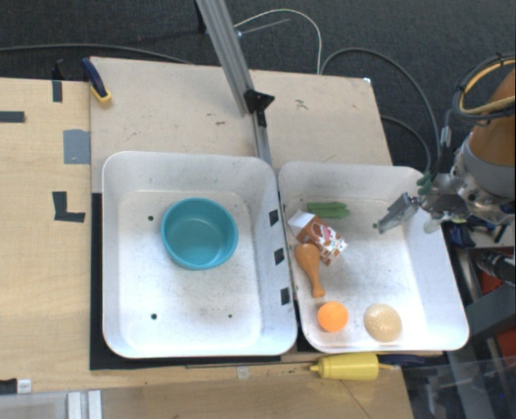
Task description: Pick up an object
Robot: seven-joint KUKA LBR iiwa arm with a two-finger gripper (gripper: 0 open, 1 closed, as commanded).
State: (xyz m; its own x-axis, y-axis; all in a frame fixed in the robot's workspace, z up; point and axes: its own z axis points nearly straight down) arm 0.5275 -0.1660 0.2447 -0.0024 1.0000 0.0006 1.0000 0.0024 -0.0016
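The right bin (432,273) holds a green pod-shaped item (327,209), a small red and white packet (319,234), a brown drumstick (310,267), an orange ball (332,317) and a beige round item (382,321). My gripper (395,216) hangs over the upper right part of that bin, right of the green item and apart from every object. Nothing shows in its grasp. A teal bowl (199,233) sits in the left bin (135,312).
A yellow bottle (349,367) lies on the bench just in front of the right bin. A slanted metal pole (230,42) comes down to the gap between the bins. A blue and yellow clamp (96,79) lies at the back left.
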